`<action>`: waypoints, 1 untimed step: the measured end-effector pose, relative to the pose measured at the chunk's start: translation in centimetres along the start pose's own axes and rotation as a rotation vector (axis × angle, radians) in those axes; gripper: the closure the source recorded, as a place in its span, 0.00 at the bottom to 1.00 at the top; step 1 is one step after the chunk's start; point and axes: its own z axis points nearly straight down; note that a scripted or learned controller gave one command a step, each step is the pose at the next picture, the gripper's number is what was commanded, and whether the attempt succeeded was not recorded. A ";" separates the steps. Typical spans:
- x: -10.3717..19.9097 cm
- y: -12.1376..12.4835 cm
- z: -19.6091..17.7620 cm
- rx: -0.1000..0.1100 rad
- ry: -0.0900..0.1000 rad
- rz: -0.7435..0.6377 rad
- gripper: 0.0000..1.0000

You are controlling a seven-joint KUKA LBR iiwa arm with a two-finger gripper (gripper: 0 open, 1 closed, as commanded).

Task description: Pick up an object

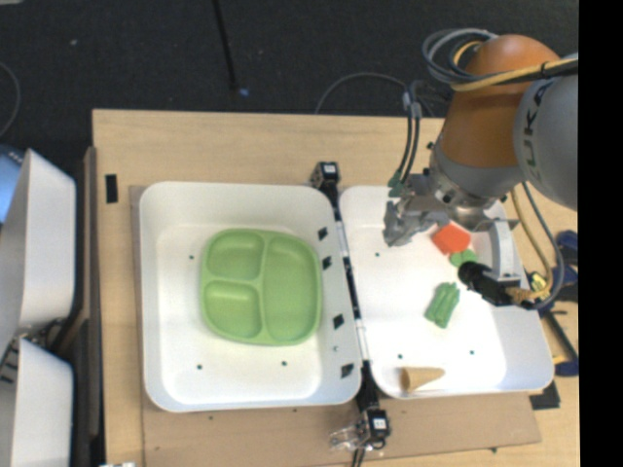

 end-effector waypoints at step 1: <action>5.2 -1.9 1.2 0.002 -0.001 0.001 1.00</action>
